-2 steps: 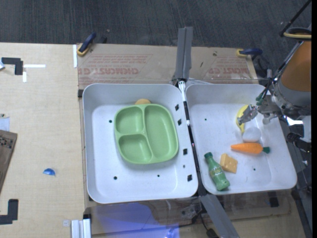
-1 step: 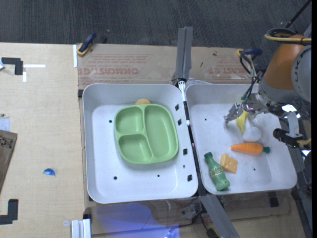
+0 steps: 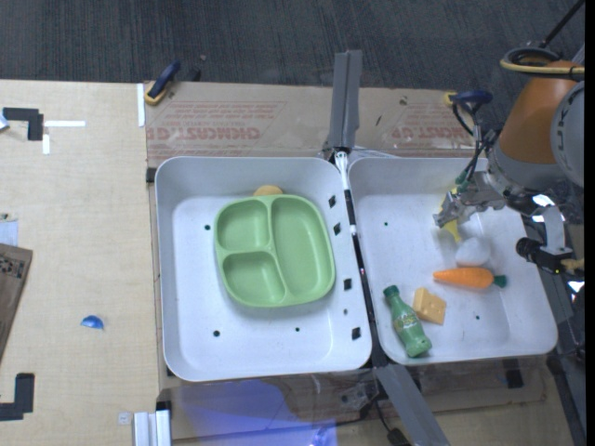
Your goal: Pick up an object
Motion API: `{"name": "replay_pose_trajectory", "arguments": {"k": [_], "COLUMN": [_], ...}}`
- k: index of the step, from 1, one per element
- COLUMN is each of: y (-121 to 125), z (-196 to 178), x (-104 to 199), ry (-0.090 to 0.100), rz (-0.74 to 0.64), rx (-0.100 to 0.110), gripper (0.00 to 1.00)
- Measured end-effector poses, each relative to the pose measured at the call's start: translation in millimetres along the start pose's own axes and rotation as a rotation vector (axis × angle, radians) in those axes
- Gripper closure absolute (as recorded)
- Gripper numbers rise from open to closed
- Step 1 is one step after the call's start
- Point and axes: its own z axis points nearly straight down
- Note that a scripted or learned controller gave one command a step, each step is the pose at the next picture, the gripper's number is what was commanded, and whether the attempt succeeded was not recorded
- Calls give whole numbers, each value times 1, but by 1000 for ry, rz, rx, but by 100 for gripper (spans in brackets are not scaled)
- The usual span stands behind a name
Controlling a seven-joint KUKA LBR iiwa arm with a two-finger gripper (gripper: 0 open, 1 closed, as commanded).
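Tool [image 3: 453,219] hangs low over right bin [image 3: 390,203], above carrot [image 3: 463,278].

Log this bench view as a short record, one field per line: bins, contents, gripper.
left bin: green divided plate, small yellow item at the plate's far edge
right bin: carrot, green bottle, cheese wedge, white object
gripper: over right bin's far side, above the white object; grasp not discernible

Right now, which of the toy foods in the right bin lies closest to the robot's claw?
The carrot, orange with a green tip, lies just below the gripper. The cheese wedge and green bottle sit farther off.
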Motion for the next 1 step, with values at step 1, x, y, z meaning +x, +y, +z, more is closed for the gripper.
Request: {"name": "replay_pose_trajectory", "arguments": {"k": [1], "y": [22], "z": [-104], "x": [45], "ry": [3], "rz": [-30], "rx": [1], "gripper": [100]}}
